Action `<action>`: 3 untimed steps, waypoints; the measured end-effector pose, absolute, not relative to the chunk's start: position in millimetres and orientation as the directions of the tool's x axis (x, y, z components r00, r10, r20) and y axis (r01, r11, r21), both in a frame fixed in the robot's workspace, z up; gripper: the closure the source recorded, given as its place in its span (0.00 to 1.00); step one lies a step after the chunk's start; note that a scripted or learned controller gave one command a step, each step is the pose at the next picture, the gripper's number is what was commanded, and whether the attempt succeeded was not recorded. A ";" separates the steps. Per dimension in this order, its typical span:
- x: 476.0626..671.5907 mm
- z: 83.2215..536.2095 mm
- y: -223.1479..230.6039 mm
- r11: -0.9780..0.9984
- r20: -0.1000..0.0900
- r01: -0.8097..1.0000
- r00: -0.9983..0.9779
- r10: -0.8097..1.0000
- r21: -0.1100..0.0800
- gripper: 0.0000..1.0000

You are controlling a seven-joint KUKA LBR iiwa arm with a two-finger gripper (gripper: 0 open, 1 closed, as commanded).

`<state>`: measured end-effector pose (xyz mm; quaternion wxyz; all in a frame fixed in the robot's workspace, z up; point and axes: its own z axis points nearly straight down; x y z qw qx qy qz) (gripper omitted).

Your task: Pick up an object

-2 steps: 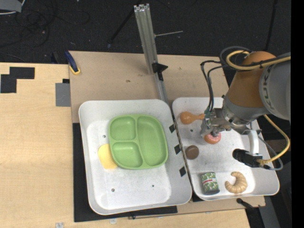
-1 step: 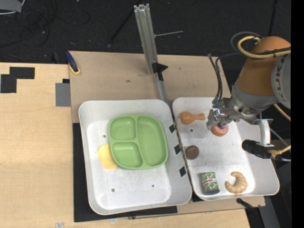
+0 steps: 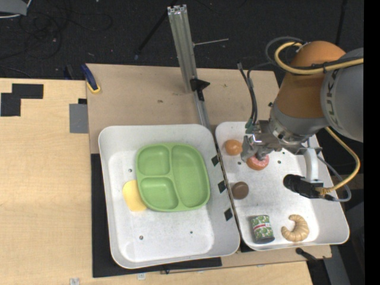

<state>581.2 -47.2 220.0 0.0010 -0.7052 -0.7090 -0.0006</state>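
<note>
Nearest, a can and croissant lie untouched in the right bin, while farther back the gripper sits directly over a red piece, seemingly to grasp it; finger state unclear

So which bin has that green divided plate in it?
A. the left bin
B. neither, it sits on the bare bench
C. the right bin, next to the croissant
A: the green divided plate lies in the left bin, partly over a yellow object, while the croissant sits in the right bin.
</note>
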 end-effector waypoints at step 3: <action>548.8 233.1 108.4 0.006 0.002 1.000 -0.006 1.000 -0.002 1.00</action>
